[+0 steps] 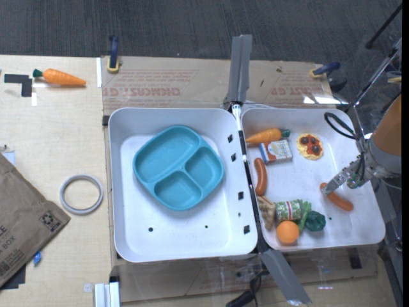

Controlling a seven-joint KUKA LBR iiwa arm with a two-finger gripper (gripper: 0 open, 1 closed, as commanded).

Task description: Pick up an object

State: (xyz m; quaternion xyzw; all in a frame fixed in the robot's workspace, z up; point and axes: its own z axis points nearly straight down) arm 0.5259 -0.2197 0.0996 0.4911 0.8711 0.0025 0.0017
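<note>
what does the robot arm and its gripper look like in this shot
The arm comes in at the right edge as a rounded shape with an orange band and grey below it. A black cable loops off it over the right bin. The gripper is slim, metallic grey, with two thin fingers tapering towards the tips. No markings are readable on either.

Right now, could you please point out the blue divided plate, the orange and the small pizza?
blue divided plate point(178, 167): camera view, centre ridge.
orange point(287, 233): camera view, middle of fruit.
small pizza point(311, 146): camera view, topping centre.
</note>
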